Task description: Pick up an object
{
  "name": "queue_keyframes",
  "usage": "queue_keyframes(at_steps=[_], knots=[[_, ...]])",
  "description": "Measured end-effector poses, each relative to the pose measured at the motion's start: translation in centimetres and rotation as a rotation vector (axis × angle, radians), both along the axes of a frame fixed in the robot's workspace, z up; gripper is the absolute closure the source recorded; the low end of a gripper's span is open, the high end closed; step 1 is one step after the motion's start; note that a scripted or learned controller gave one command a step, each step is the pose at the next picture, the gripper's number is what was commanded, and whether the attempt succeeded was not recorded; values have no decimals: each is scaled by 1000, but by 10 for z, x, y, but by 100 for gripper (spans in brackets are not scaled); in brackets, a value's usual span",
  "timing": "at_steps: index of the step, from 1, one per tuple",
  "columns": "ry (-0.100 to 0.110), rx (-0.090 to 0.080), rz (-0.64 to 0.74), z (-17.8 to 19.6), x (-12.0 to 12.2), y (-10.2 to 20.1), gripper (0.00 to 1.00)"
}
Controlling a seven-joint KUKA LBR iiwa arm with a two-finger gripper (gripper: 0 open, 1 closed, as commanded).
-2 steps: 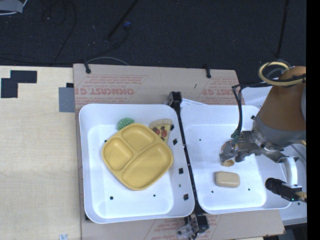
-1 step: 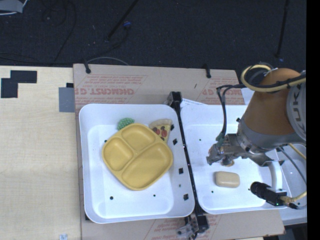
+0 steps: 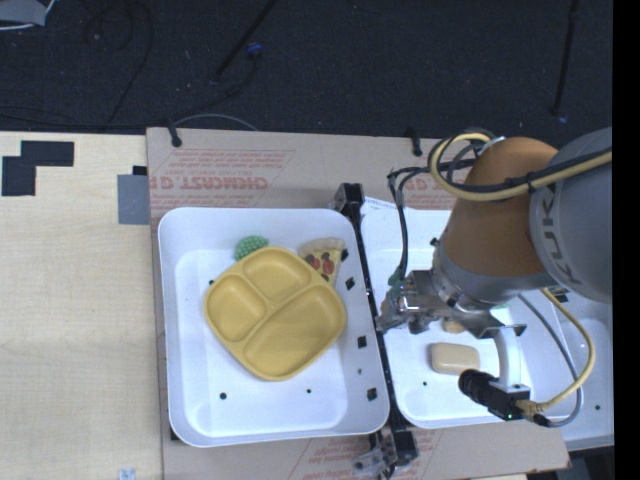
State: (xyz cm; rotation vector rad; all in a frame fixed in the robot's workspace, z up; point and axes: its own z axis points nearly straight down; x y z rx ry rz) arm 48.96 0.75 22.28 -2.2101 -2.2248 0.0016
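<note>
Arm [image 3: 520, 218] reaching in from the right, and it's hanging low over the right-hand bin [image 3: 420, 408], grey body with that big orange band bulging above the wrist. Cables loop off the top of it, yellow and black, and another yellow one curls round the lower right. Wrist is pitched down toward the bin's left side, just beside the divider between the two bins. Gripper [image 3: 405, 308] sits down there in a tangle of metal and wire, and from this angle I can't tell how it stands, so no call on that. Nothing visibly between them.

Just below the wrist, a beige block [image 3: 453, 356], soap-bar shaped, lying flat on the bin floor, near the gripper but apart from it. A black fitting on the arm pokes out just under it.

Over to the left bin [image 3: 200, 408]: a yellow divided plate [image 3: 275, 313], three compartments, lying tilted in the middle. Tucked at its upper edge, a green knobbly toy [image 3: 251, 245], partly hidden by the plate. Beside that, a toy pizza slice [image 3: 322, 258] touching the plate's upper right rim.

Both bins rest on a cardboard sheet [image 3: 240, 173] with red print, that on a pale wooden bench [image 3: 70, 318]. Dark carpet [image 3: 300, 48] beyond, cords trailing across it
</note>
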Motion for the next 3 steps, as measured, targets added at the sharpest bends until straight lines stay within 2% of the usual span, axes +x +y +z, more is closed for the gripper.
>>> queue_keyframes(at_steps=[1, 2, 3], knots=[[-1, -2, -2, 3, 6, 45, 100], [0, -2, 0, 12, 4, 102, 100], [0, -4, -5, 12, 4, 99, 0]])
